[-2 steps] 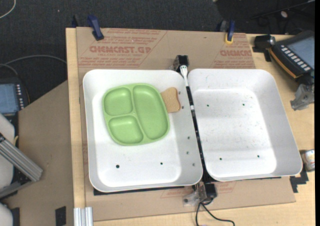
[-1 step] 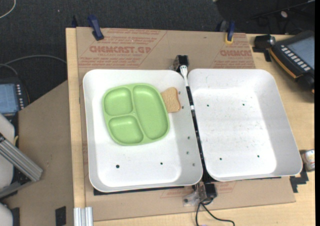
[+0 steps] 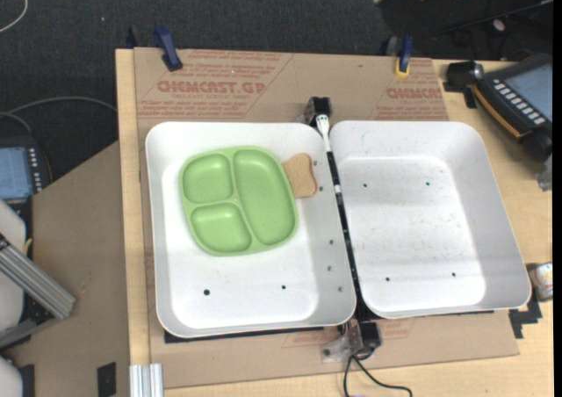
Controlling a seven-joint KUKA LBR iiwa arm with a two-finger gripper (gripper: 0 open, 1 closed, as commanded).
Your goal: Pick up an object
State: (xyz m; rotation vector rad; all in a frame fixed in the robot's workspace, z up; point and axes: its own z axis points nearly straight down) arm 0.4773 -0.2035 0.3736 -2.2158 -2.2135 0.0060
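Observation:
A green plate [image 3: 237,200] with three compartments lies in the upper left part of the left bin [image 3: 255,299]. A small tan piece like a slice of bread [image 3: 301,176] lies against the plate's right rim, near the wall between the bins.
The right bin [image 3: 421,228] sits beside the left one on a brown board [image 3: 211,83]. Blue clamps [image 3: 167,48] hold the board's far edge. A tablet-like device [image 3: 518,101] rests at the far right, and a metal rail [image 3: 35,281] stands at the left.

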